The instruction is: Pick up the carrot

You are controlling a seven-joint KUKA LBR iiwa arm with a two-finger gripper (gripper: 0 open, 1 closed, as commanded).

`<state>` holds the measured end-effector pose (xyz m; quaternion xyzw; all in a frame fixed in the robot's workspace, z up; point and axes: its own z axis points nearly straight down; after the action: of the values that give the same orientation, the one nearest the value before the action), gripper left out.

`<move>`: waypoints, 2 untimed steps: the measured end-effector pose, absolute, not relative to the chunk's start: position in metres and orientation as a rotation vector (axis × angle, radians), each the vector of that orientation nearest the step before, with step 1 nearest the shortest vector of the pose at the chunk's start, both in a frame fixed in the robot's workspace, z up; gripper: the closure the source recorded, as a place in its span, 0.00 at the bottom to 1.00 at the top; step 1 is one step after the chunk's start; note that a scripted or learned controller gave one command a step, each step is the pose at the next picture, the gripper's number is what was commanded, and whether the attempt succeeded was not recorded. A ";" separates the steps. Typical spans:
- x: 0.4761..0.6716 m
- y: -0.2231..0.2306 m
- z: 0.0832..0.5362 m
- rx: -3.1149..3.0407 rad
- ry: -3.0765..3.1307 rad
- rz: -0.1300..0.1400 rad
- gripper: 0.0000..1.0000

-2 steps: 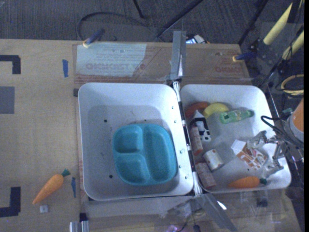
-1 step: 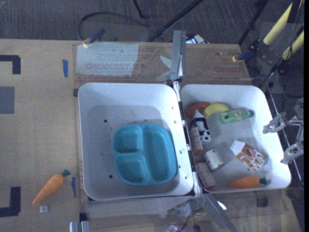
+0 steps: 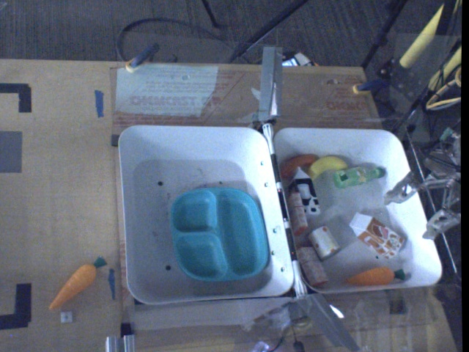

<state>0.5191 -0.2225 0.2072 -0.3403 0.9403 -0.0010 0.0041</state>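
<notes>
Plywood counter (image 3: 66,196), two glossy white bins. My gripper (image 3: 429,204) hangs at the right bin's (image 3: 410,152) far edge; whether its fingers are parted, I cannot tell. Tapered orange carrot (image 3: 375,276) lies by the near wall, risking a slip or wall bump. Decoy carrot (image 3: 73,284) outside.

The pale, silvery metal two-finger gripper (image 3: 423,210) has slim, angular fingers with a dull sheen. Its body looks grey and blocky. Finer details are too blurred to tell.
</notes>
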 end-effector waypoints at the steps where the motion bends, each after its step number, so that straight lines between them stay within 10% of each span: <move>1: 0.505 -0.222 0.172 -1.684 2.649 0.003 0.00; 2: 0.480 -0.222 0.161 -2.060 2.370 0.004 0.00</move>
<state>0.4802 -0.2220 0.1610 -0.6560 0.7548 0.0013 0.0010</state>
